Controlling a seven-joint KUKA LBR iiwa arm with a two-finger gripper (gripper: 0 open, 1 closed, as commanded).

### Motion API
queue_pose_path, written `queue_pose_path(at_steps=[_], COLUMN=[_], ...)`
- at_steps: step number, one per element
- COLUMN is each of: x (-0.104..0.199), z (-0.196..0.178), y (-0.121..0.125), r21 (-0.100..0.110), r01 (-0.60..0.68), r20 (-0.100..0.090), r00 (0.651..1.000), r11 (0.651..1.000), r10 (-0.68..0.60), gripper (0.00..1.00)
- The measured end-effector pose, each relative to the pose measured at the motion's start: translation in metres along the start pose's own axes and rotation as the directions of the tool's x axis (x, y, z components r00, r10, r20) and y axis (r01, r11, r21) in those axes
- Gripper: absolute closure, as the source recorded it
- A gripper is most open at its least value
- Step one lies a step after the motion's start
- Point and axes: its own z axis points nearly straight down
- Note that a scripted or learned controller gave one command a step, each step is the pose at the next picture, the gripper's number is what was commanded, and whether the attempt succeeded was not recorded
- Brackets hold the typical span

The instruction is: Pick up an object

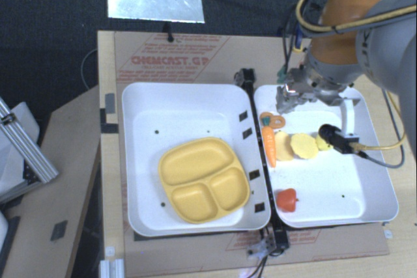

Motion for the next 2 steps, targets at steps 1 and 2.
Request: queue_pose_path(at_steps=[1,2], x=[0.05,0.1], z=[0.009,-0.003], y=[-0.015,-0.036], r21=[0.002,0.002], r01=[-0.001,-0.001], r20=[0.0,0.0], r00=[1.0,1.0], r11=[1.0,1.0], r10=[0.001,0.001], gripper=[1.0,1.0])
